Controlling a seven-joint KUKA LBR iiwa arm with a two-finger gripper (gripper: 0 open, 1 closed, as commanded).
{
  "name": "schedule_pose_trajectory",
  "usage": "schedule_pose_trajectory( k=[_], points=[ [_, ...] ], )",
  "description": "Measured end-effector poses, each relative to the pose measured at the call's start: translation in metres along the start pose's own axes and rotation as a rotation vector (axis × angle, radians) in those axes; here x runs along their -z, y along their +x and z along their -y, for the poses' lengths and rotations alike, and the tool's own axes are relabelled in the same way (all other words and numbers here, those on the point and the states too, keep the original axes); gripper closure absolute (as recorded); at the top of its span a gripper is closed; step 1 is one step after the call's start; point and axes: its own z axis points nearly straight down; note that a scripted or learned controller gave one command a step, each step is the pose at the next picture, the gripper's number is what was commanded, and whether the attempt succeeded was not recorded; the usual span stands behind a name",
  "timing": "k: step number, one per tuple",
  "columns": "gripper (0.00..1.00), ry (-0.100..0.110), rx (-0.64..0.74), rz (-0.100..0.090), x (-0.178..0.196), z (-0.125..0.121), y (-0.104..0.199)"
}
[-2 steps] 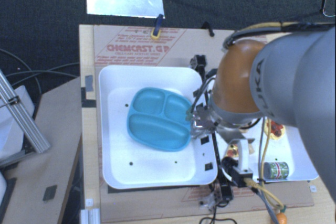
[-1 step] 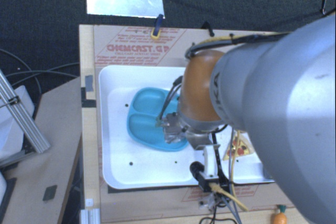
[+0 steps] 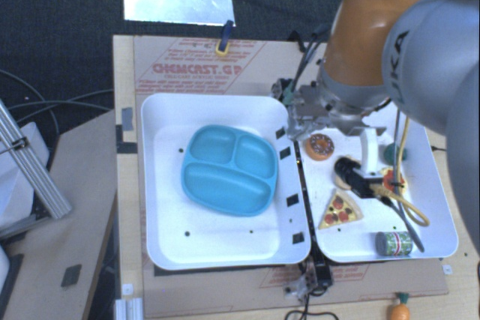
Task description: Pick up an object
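Blue divided plate (image 3: 229, 170) is the largest object you could pick: it lies flat in the middle of the left bin (image 3: 150, 183), looks like stiff, light plastic, and its smooth, low rim would likely slip, so take it by the raised edge nearest the divide if at all. Next in size, the pizza slice (image 3: 341, 208) lies flat in the right bin (image 3: 444, 236), near its front. It is probably a thin, light toy and hard to get under, so pinch it across its narrow width. The doughnut (image 3: 320, 147) sits near that bin's back left corner, just beside the hand (image 3: 300, 120). It is small, light and rounded, and I judge it your easiest hold, straight across its sides. The green can (image 3: 394, 243) lies on its side by the front wall and may roll, so grip it across the barrel. How far the hand is open you cannot tell, and nothing shows in its hold.
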Motion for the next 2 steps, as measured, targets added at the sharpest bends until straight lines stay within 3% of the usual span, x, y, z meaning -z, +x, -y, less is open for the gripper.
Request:
schedule_pose_trajectory(
  k=[1,2],
  points=[
    [1.00,0.023,0.001,-0.001,-0.046,0.062,-0.035],
    [1.00,0.018,0.013,-0.004,-0.048,0.069,0.023]
  ],
)
